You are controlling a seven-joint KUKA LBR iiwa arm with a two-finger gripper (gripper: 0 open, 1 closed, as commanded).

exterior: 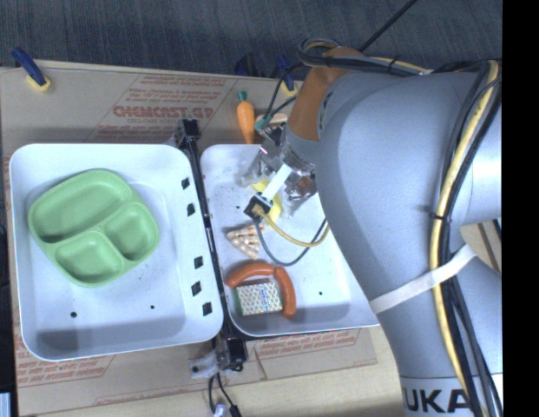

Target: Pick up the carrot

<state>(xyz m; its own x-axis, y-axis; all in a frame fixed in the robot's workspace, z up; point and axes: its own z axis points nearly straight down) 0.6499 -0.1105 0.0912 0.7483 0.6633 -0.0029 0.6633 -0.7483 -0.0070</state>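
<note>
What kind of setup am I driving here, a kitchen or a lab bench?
Likely a lab test bench: two white bins on clamped cardboard, toy food such as the carrot, and a green divided plate.

Bench (147,102) under two bins (104,320), carrot (245,120)

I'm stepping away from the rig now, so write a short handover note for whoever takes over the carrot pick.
Gripper: low over the far end of the right bin; whether it is open or shut cannot be told.
Carrot: lies outside the bins, on the cardboard just beyond the right bin's far rim, not in the gripper.
Done: nothing confirmed.
Left: reach the carrot, grasp it, lift it.
</note>
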